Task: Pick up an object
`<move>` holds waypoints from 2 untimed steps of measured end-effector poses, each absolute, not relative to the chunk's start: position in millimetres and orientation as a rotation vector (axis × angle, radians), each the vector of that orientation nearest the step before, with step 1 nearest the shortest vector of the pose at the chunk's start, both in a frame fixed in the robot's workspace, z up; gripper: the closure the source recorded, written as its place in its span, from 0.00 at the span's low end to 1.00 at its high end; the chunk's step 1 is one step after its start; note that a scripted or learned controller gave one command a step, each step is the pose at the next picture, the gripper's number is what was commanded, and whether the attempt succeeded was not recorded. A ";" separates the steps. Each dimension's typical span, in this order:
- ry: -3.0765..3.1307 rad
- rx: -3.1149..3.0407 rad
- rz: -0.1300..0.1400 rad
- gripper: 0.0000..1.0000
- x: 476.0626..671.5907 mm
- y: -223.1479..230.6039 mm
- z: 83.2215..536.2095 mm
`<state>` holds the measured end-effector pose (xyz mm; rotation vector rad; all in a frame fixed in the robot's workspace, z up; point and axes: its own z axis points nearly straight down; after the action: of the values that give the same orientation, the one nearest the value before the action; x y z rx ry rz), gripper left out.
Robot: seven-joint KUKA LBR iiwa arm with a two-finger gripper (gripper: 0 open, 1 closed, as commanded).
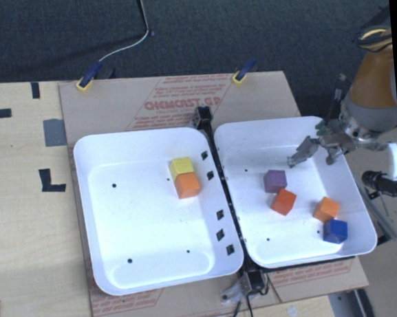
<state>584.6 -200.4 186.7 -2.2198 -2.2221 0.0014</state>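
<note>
Camera view, nearest first: in the right bin (pixel 362 247) lie a blue cube (pixel 335 231), an orange cube (pixel 326 209), a red-orange cube (pixel 282 201) and a purple cube (pixel 275 180) — well apart from the tool (pixel 317 151), which hangs spread wide, grasping nothing, over the bin's far side.

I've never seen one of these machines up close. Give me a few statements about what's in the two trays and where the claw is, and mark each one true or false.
1. The left tray holds two blocks, a yellow block and an orange block, touching. True.
2. The right tray holds six blocks. False: it holds four.
3. The claw is above the right tray. True.
4. The purple block is in the left tray. False: it is in the right tray.
5. The blue block lies near the right tray's front corner. True.
</note>
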 end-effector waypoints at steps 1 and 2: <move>-2.218 -2.210 0.007 0.00 561.3 -149.2 105.6; -2.221 -2.219 0.002 0.00 563.5 -152.7 110.6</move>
<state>563.5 -152.7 110.6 -2.2188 -2.2212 0.0022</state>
